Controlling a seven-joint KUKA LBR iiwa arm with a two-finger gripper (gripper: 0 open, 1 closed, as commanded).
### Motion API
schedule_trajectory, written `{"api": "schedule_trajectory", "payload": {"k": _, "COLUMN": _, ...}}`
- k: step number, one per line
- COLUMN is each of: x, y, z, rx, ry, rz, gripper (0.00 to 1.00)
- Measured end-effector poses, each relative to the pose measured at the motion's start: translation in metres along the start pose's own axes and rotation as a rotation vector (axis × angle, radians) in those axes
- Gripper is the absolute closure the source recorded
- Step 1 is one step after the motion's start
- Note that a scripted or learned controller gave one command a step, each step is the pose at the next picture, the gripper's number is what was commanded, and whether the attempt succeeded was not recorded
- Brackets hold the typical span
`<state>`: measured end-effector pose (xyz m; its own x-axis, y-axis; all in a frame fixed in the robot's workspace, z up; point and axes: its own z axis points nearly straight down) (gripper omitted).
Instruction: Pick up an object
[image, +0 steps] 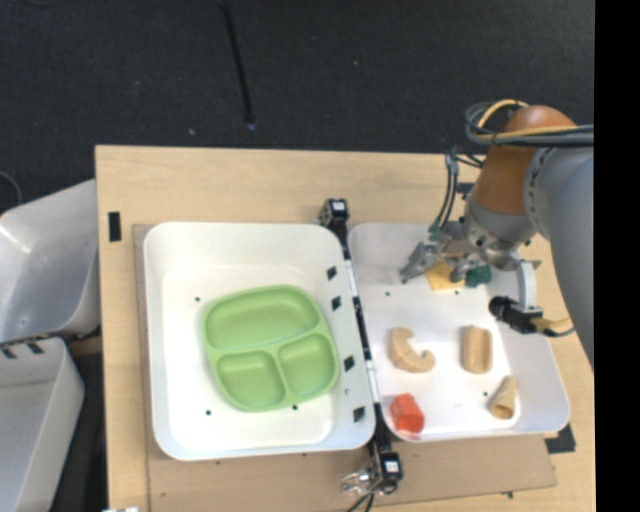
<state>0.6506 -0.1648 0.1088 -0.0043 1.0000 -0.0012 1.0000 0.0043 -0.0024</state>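
Left of the divider (352, 320) between the 2 bins sat a green 3-compartment plastic tray (270, 345), well clear of the action. Right of the divider lay a red block (405, 415), a curved tan piece (410, 352), a tan cylinder (476, 350) and a tan wedge (503, 397). Farthest right, the gripper (447, 265) hovered over a small yellow block (443, 279); I couldn't tell its state. The risk: a glancing touch could have nudged it away.
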Motion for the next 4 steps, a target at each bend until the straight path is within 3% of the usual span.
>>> {"api": "schedule_trajectory", "payload": {"k": 1, "x": -0.002, "y": 0.002, "z": -0.015, "rx": -0.008, "ry": -0.002, "rz": 0.0, "gripper": 1.0}}
{"api": "schedule_trajectory", "payload": {"k": 3, "x": -0.002, "y": 0.007, "z": -0.146, "rx": -0.012, "ry": -0.002, "rz": 0.0, "gripper": 1.0}}
{"api": "schedule_trajectory", "payload": {"k": 4, "x": -0.003, "y": 0.008, "z": -0.177, "rx": -0.008, "ry": -0.001, "rz": -0.002, "gripper": 1.0}}
